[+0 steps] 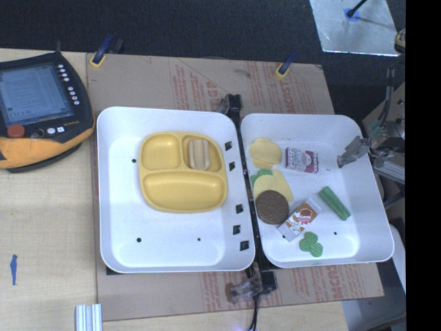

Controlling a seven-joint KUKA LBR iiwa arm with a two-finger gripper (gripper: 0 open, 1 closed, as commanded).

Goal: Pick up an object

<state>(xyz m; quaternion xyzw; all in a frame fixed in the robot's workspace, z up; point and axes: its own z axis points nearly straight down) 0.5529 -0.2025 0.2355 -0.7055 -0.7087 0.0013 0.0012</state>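
At the right edge of the frame we see the end effector (353,152) over the right bin's (358,248) upper right rim; we cannot tell its opening. Below it, left, lie a green stick (333,203), a brown disc (272,206) and a red-white packet (301,159).

Two bins sit side by side on the bench. The left bin (117,185) holds a divided tray (182,171) with a small roll (198,153) in its upper right compartment. In the right bin (358,243), a cookie (272,206) lies by the left wall, a packet (301,160) behind it, a stick (333,203) to its right. The gripper (351,152) hangs over that bin's right rim.
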